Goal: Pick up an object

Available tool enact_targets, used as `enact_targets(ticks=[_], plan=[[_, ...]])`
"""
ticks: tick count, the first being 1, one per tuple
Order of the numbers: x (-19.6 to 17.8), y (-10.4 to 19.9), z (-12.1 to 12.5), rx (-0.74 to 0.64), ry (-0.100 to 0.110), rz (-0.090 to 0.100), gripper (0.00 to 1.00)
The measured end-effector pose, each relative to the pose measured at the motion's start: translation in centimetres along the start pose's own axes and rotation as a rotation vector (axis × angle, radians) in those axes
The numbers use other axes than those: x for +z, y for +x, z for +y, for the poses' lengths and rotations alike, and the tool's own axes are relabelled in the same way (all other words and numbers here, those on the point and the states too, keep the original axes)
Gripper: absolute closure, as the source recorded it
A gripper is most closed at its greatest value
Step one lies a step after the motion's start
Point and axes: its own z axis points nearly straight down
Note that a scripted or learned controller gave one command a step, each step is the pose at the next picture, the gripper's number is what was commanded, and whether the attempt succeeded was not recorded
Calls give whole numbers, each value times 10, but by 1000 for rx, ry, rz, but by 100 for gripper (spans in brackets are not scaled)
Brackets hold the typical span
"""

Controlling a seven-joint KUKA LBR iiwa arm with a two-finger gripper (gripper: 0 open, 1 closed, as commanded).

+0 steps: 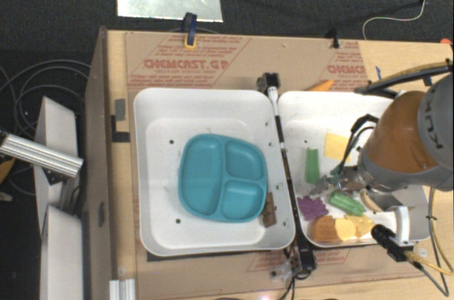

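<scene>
The right bin [305, 114] holds several small toy foods. A green stick [312, 164] stands near its left side, a yellow block [336, 145] lies beyond it, and a purple piece [311, 206] rests near the front. A second green piece [345, 203] lies beside a brown round item [325, 228] and a pale yellow chunk [353, 226] at the front. My gripper [339, 181] reaches down from the right, low over the bin between the green stick and the second green piece. The arm's orange band [397, 139] covers the bin's right part.
The left bin [152, 150] holds a teal divided plate [223, 176], with a small brown item [269, 210] at its front right corner. An orange object [320, 86] lies on the cardboard behind the right bin. A black divider rail [280, 142] runs between the bins.
</scene>
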Motion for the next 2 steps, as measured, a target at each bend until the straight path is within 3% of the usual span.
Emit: enact_targets(ticks=[1, 2], plan=[[1, -23, 86, -5, -4, -4, 0], [1, 6, 158, -8, -3, 0, 0]])
